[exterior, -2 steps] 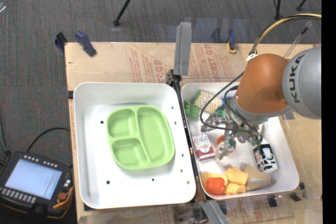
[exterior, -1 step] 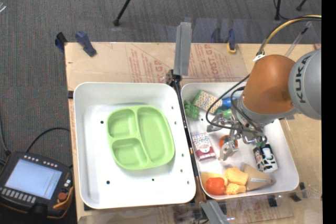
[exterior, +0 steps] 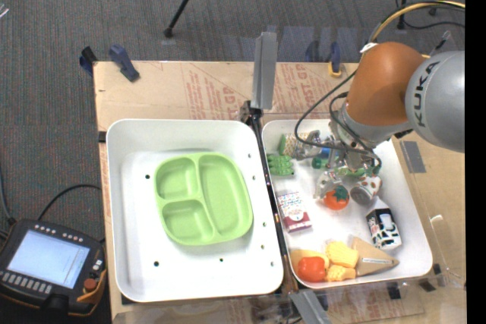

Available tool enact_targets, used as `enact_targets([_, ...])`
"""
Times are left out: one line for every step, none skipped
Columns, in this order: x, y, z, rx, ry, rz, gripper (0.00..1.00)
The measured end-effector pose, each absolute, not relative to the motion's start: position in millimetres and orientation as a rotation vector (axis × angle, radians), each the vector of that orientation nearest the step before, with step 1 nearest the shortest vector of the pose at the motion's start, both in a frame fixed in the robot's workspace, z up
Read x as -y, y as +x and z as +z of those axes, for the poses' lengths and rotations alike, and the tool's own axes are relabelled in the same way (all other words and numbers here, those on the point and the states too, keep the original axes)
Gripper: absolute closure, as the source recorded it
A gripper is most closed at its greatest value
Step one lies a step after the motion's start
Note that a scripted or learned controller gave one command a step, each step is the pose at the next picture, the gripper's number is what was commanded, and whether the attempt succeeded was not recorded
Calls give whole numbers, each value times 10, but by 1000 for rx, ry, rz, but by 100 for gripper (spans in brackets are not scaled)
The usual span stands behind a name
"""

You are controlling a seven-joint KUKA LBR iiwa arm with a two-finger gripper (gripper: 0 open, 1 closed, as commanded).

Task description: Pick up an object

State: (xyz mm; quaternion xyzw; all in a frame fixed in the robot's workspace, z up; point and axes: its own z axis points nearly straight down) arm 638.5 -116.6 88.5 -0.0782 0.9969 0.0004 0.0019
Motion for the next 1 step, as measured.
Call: enact_targets([1513,5713,877,-3139,-82,1,0])
